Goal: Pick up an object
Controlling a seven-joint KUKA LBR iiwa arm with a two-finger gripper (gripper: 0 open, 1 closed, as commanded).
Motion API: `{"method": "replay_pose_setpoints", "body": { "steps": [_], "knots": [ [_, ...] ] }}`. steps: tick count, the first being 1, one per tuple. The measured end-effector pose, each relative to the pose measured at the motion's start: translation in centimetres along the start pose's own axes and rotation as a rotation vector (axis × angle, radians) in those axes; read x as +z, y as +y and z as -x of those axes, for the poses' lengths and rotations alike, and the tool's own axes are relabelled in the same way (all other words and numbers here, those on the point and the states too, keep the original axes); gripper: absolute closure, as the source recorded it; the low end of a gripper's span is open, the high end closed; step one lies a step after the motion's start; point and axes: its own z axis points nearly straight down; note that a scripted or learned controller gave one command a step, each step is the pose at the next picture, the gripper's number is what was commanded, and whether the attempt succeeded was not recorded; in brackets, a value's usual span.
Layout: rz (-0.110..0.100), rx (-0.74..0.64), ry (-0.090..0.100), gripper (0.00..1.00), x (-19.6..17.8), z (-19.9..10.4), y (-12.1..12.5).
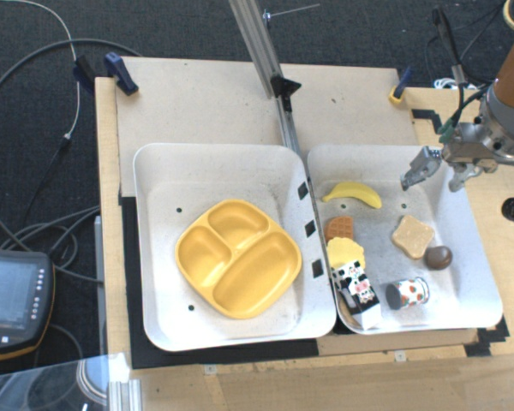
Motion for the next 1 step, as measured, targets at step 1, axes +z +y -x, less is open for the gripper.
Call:
{"method": "replay_pose_setpoints", "body": {
  "steps": [1],
  "knots": [
    [0.002,0.002,-0.003,0.00,0.70,2.11,0.68]
  ]
}}
